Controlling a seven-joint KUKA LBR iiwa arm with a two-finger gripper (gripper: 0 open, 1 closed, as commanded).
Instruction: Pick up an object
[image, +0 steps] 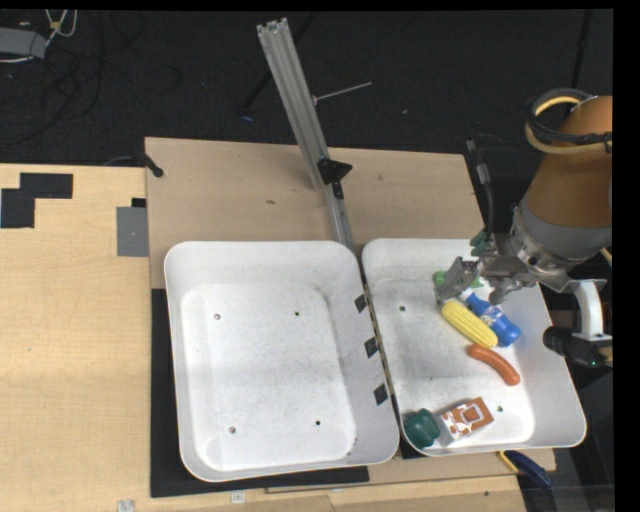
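Observation:
My gripper (477, 288) hangs over the upper right part of the right bin (420, 345), fingers spread open, one fingertip (447, 284) on the left and the other on the right. Just below it lie a yellow corn cob (468, 322) and a blue and white object (499, 323), side by side. Nothing is held between the fingers. An orange sausage-shaped piece (495, 364) lies further toward the front. Near the front rim sit a dark green object (421, 428) and a small orange and white box (467, 418).
The left bin (262, 360) adjoins the right one along a divider with black clips (371, 346). A slanted metal rail (305, 125) rises behind the bins. The arm's grey body with its orange band (570, 180) stands at the right.

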